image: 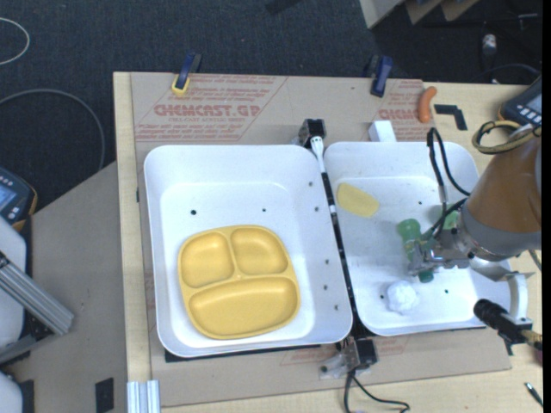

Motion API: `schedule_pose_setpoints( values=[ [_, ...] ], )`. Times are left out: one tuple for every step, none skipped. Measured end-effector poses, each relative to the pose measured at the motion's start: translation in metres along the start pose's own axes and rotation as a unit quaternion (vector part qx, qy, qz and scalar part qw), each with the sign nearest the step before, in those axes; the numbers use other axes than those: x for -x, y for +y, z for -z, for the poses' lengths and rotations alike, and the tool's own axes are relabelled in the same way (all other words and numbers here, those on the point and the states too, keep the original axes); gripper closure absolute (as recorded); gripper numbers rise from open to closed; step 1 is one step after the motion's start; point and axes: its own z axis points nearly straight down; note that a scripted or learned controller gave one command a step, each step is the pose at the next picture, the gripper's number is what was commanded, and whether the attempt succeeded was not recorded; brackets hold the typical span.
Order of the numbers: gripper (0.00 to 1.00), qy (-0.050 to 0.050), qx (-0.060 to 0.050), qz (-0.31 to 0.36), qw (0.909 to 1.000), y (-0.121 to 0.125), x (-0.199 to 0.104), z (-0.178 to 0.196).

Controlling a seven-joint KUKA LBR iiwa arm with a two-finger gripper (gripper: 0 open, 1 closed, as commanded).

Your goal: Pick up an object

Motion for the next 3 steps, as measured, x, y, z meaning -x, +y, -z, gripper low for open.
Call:
schedule_pose_setpoints(
  values=[
    [1.00,0.001,0.005,0.004,1.0000,-0.012,-0.038,-0.024],
    [1.00,-0.003,0.010,0.002,0.9999,0.031,0.017,-0.021],
    [1.00,-0.002,0.009,0.003,0.9999,0.030,0.014,-0.011]
  ],
)
